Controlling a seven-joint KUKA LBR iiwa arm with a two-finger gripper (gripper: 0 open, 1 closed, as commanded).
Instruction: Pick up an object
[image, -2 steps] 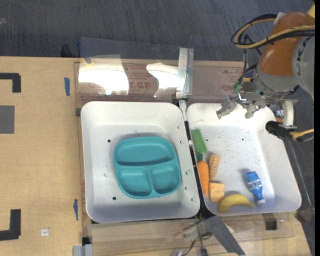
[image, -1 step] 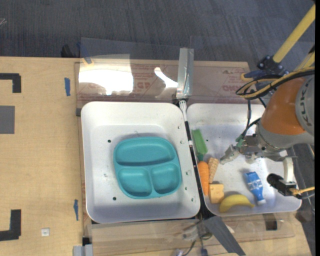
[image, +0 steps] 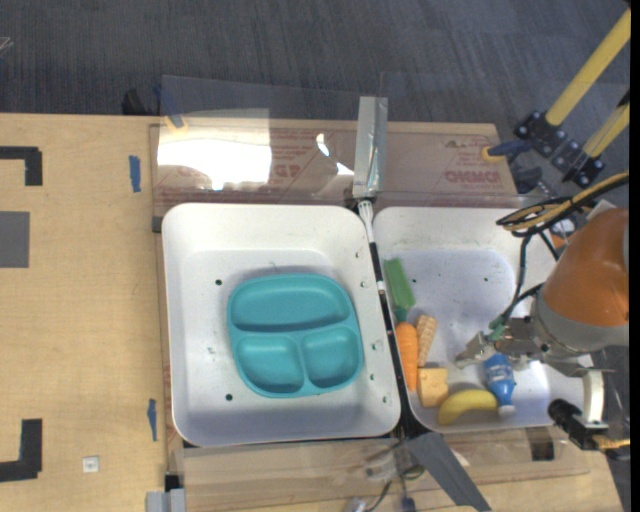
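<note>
So the pile of stuff to grab from sits in the right bin (image: 440, 250), bunched along its left wall and bottom edge: a green block (image: 399, 283) up top, a carrot (image: 407, 353) below it, a little corn cob (image: 427, 338) right beside the carrot, a tan cube (image: 433, 385), a banana (image: 467, 403), and a small blue-and-white bottle (image: 499, 381) just beside the banana's right end. Everything looks like it's lying on the bin floor, so as far as I can judge nothing is picked up yet. The whole lift is left to do.

The gripper (image: 487, 346) is down low in the right bin, right above or at the bottom bottle's top end, so my guess is the bottle is the target. Can't say whether it's actually touching it. The metal bits at the tip are too small and cluttered to read, so I honestly can't tell if the claw is apart or together, and I don't see anything clearly clamped in it.

The arm comes in from the right, orange band (image: 598, 275) hanging over the bin's right edge, wrist angled down and leftward toward the pile, cables looping above.

The left bin (image: 200, 250) just has a teal divided tray (image: 294, 333) sitting in the middle, well apart from the action.
</note>
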